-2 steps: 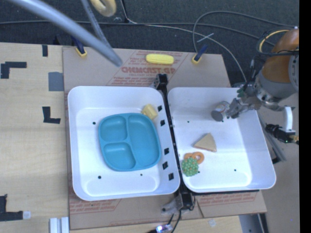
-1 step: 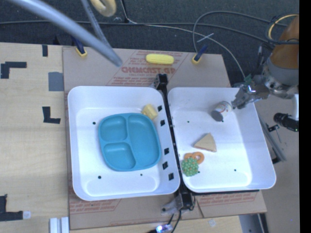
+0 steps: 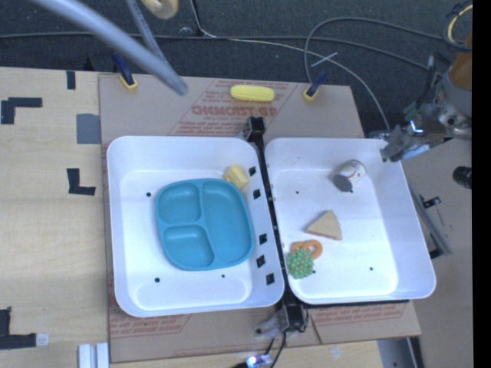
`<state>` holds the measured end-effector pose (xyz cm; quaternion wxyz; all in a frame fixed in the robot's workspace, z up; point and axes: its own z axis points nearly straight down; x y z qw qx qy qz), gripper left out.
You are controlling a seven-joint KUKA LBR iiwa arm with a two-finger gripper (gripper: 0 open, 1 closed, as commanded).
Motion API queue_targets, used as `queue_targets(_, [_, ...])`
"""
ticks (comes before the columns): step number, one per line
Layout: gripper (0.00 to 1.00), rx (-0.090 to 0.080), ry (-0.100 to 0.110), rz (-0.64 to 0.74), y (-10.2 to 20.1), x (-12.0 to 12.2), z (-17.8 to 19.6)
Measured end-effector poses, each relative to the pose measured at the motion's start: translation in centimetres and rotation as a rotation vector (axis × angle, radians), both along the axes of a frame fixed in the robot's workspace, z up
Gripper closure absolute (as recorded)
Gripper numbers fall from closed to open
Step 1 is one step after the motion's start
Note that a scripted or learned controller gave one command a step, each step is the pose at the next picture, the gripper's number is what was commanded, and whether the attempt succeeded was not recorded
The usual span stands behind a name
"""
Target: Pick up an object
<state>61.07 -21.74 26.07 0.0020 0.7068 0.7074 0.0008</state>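
Overhead, the surface is seen carrying a cardboard sheet printed with red lettering too blurred to be read. Two white bins are set on it side by side. The left bin is occupied by a blue divided plate and a small yellow piece. The right bin is occupied by a tan wedge, a white-grey cylinder, a green ball and an orange ring. The arm is held outside the right bin's upper right corner, the tool just above that rim; its opening cannot be told.
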Motion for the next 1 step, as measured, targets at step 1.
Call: queue_targets(1, [1.0,0.003,0.007,0.003,5.57,-1.62,-1.35])
